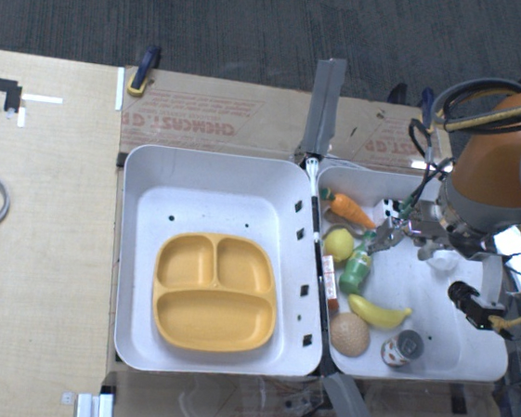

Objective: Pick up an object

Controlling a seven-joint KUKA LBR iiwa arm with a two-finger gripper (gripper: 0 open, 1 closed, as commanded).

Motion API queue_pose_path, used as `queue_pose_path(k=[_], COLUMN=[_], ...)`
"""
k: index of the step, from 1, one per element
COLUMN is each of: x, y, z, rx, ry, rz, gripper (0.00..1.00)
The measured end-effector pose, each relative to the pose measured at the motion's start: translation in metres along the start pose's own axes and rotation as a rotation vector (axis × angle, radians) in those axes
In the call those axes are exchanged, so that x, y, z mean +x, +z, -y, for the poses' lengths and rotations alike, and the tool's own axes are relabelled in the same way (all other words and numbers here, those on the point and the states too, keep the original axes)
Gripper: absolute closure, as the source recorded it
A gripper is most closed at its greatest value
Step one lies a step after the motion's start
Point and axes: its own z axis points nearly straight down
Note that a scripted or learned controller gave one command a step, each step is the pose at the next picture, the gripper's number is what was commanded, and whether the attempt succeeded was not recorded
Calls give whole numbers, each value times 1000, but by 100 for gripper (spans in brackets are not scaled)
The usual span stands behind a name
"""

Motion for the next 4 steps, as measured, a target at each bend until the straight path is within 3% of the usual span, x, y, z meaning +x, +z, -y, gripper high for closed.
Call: queue_pose_path(k=[1, 2, 3, 4], x=[7, 2, 2, 45], y=[66, 78, 69, -47], z=[69, 84, 83, 15], rx=[1, -1, -5, -2], ry=[81, -38, -35, -76], rz=[-1, -1, 0, 2], gripper=[0, 0, 100, 100])
